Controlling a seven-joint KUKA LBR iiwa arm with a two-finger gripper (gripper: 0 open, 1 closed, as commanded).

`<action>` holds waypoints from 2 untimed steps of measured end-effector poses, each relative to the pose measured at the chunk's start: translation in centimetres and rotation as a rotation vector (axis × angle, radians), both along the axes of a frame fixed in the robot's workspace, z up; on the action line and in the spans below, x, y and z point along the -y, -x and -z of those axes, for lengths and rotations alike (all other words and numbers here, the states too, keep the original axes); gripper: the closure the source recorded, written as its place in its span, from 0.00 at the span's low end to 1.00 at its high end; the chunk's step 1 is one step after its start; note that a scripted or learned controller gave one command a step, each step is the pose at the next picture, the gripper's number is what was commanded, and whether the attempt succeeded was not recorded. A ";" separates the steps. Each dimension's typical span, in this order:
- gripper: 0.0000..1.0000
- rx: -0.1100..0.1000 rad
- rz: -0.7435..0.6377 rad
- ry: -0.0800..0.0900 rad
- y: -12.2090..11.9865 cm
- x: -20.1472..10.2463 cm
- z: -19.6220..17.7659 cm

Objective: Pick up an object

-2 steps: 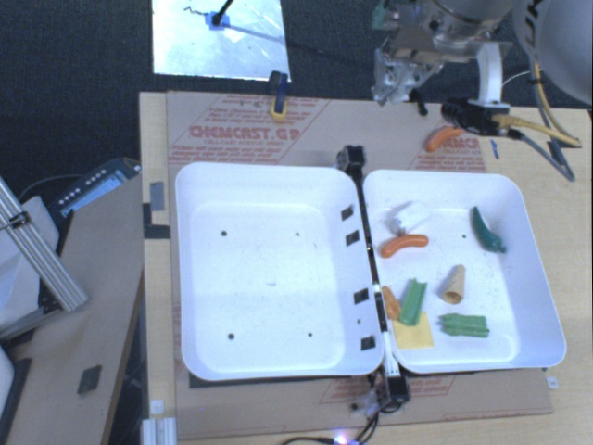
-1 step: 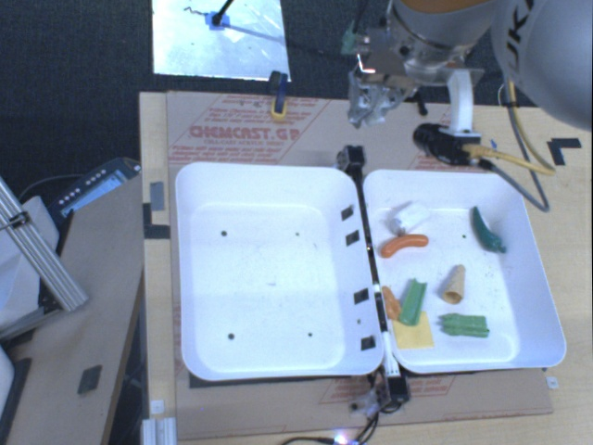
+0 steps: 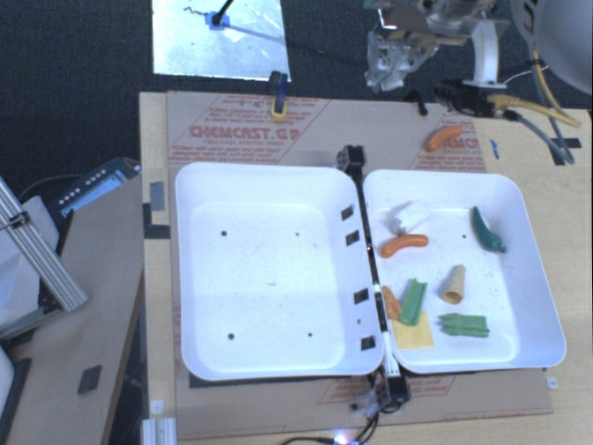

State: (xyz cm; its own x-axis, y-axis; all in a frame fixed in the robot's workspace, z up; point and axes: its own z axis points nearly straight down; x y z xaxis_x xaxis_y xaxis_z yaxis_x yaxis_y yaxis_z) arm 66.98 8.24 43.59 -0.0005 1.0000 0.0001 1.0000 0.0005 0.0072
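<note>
A tan board printed with red lettering (image 3: 243, 130) lies on dark carpet and bears two shallow white bins, the left bin (image 3: 269, 272) bare and the right bin (image 3: 519, 276) holding the small objects, with a shiny metal sheet (image 3: 219, 26) on the floor beyond. The gripper (image 3: 389, 68) hangs above the board's far edge, well clear of both bins, touching nothing, though whether it is spread or pressed together cannot be told from this angle. Below it in the right bin lie a white block (image 3: 409, 217), an orange sausage (image 3: 405, 244), a dark green pepper (image 3: 485, 231), a tan cone (image 3: 452, 285), a green stick (image 3: 412, 301), a yellow slab (image 3: 413, 332) and a green bean pod (image 3: 463, 324), while another orange piece (image 3: 444, 137) rests on the board just beside the gripper's right.
</note>
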 end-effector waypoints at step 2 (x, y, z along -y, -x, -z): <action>1.00 -0.017 -0.008 0.000 2.9 -5.6 9.0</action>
State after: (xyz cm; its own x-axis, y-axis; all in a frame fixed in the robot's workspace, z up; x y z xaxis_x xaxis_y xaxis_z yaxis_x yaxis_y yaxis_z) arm 64.07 13.81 34.61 -0.0087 1.0000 0.0006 0.9999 0.0087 -0.0102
